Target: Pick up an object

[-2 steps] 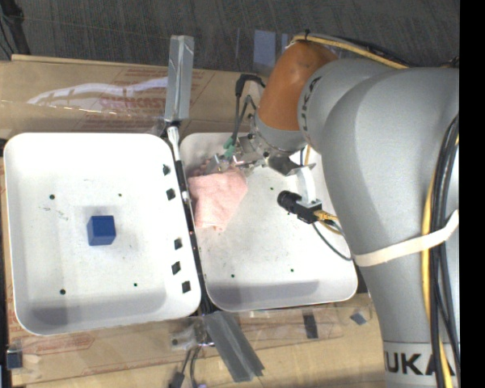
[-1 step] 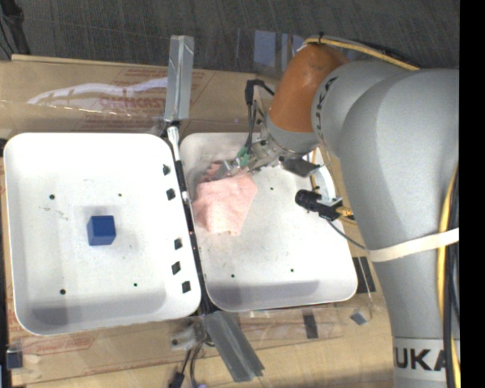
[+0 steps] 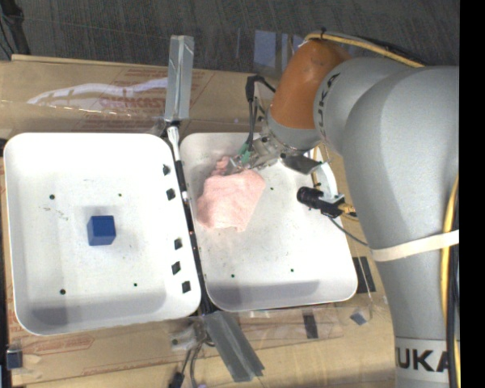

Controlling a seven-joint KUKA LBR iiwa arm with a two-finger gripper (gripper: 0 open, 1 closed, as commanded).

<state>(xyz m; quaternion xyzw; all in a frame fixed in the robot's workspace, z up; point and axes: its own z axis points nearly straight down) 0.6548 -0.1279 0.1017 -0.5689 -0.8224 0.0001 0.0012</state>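
Observation:
A crumpled pink cloth [image 3: 226, 200] lies in the right bin [image 3: 307, 285], toward its far left part. My gripper [image 3: 246, 158] is down at the cloth's far edge, under the orange band of the wrist, and it touches or nearly touches the fabric there. The wrist hides the tip of the gripper. A small blue cube [image 3: 102, 229] rests on the floor of the left bin [image 3: 32, 176], well away from the gripper.
The grey arm fills the right side and overhangs the right bin's far right corner. A black cable connector [image 3: 317, 200] juts out over the right bin. A grey metal divider [image 3: 180, 71] with black clips runs between the bins.

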